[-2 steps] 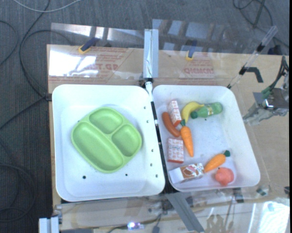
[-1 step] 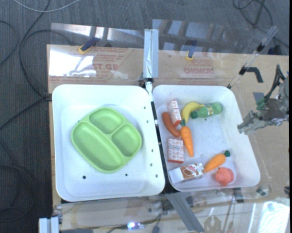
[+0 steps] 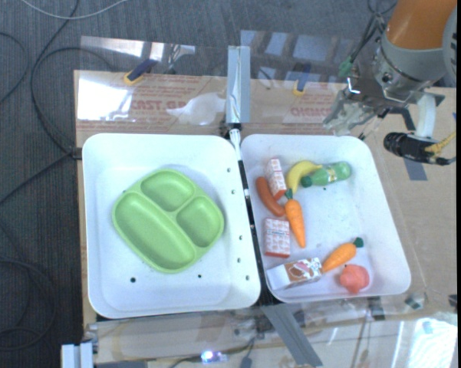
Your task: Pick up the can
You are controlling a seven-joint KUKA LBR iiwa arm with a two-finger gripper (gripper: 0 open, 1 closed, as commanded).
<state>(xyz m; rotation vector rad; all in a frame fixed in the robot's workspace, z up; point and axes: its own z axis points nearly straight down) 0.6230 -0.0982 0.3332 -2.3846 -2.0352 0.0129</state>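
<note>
Task barely begun, by the look of it: nothing lifted yet.

Nearest, in the right bin, lying on its side close to the front rim: what looks to be the can, red and white label, touching the leafy-end carrot at its right, with a red tomato-like fruit just beside that. Well apart from it, up over the far rim of the same bin: the gripper, hanging from the grey wrist under the orange band. Open or closed: cannot tell from this angle. Left to do, as judged: travel across the bin toward the front, descend over the can, close, lift.

Counted, front to back in the right bin: one can, one red fruit, two carrots with the second carrot mid-bin, two red-and-white cartons, one sausage, one banana, one green bottle. Nine items in all.

In the left bin: one green divided plate, three compartments, nothing on it.

Two bins, one arm.
</note>
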